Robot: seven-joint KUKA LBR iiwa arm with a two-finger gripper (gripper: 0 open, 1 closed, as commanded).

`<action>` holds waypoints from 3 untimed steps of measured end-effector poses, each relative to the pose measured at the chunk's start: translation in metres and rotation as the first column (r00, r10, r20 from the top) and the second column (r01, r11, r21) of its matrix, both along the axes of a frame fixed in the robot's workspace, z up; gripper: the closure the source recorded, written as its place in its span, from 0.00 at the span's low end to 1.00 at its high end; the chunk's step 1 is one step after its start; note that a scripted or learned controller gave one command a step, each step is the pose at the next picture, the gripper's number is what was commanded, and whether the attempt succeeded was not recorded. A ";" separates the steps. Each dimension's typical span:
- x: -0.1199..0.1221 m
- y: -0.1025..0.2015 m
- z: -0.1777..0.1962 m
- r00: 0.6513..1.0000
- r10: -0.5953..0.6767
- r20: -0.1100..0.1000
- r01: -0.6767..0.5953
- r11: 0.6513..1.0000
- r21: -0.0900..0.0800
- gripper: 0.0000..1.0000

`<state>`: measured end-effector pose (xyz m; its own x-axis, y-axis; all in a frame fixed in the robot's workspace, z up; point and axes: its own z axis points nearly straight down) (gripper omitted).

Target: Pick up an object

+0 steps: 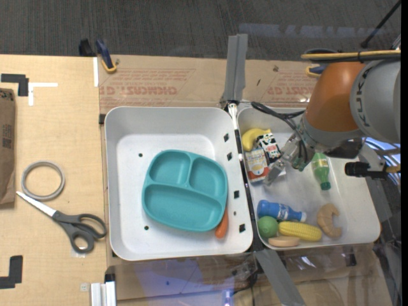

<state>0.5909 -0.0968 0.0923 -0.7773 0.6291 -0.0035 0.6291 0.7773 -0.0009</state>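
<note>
The tool (pixel 280 166) hangs low in the right bin (pixel 357 234), just beside a red-and-white carton (pixel 256 162), a small cow-patterned carton (pixel 268 145) and a banana (pixel 252 136); whether its fingers are apart or together I cannot tell. Near it lie a green bottle (pixel 322 171), a blue bottle (pixel 280 210), a corn cob (pixel 299 231) and a croissant (pixel 329 219). The left bin (pixel 121 171) holds a teal divided plate (pixel 185 191) with a carrot (pixel 222 225) at its edge.

the teal plate (pixel 185 191) hides most of the carrot (pixel 221 225); the arm (pixel 357 97) runs off the right edge.

Robotics lab, cardboard-covered bench (pixel 159 81), grey carpet (pixel 191 11)
</note>
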 end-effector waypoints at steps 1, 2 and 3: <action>-0.002 0.001 0.000 0.999 -0.043 -0.001 0.043 0.999 0.002 0.00; 0.064 -0.015 0.001 1.000 -0.031 0.001 0.031 1.000 0.001 0.00; 0.065 -0.015 0.012 1.000 -0.028 0.007 0.028 1.000 -0.002 1.00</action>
